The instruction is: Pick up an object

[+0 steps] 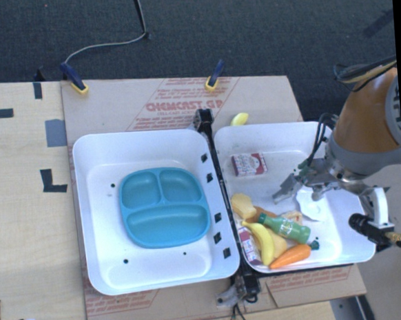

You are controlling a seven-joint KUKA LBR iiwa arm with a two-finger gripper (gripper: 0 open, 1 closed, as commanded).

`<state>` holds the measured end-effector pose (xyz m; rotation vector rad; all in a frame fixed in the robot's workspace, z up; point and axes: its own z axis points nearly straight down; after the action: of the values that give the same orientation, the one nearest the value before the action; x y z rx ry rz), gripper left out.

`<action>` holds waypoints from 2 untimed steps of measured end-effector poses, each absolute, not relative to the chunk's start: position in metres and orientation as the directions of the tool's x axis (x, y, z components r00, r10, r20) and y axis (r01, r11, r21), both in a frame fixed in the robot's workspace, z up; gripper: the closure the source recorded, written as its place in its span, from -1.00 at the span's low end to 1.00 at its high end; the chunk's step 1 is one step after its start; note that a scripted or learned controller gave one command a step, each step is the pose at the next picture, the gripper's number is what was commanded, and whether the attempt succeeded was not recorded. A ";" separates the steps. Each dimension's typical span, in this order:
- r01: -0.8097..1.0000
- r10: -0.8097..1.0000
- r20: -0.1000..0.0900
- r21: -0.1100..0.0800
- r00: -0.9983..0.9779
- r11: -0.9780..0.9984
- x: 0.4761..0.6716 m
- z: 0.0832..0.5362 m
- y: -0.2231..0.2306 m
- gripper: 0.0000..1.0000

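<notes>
We can read red print, "CHEMCAST GP", on the brown cardboard sheet [175, 104] that lies on the counter [17, 205] under both bins; the rest of its lettering is too small for us. In the right bin [281, 134], a small red and white packet [248, 164] lies toward 11 o'clock from the pile of toy food, and its label is blurred beyond reading. The pile sits at the bin's 7 o'clock corner: a green bottle [287, 228] with a red cap, its long axis running from 10 to 4 o'clock, cap toward 10; a yellow banana [261, 241] just beside it, curving from 11 down to 5 o'clock; and an orange carrot [289, 256] at the pile's 5 o'clock edge, lying along 8 to 2 o'clock and touching the banana's lower end. A pale yellowish piece [243, 204] rests at the pile's 11 o'clock side. The hand [294, 185] hangs low over the bin at 1 o'clock from the bottle, its grey fingers [284, 191] spread apart with nothing between them. The left bin [90, 164] carries a blue divided plate [165, 206]. Two yellow clamps [77, 85] grip the cardboard's 12 o'clock edge, and a small yellow object [239, 119] lies just outside the right bin there.
</notes>
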<state>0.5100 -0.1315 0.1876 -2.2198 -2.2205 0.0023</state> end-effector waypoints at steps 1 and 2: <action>1.000 1.000 0.001 -0.003 -0.001 0.001 0.559 0.115 -0.095 -1.00; 1.000 1.000 0.000 0.002 -0.001 0.001 0.601 0.086 -0.099 -1.00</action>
<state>0.6011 -0.0992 0.0860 -2.2209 -2.2235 -0.0018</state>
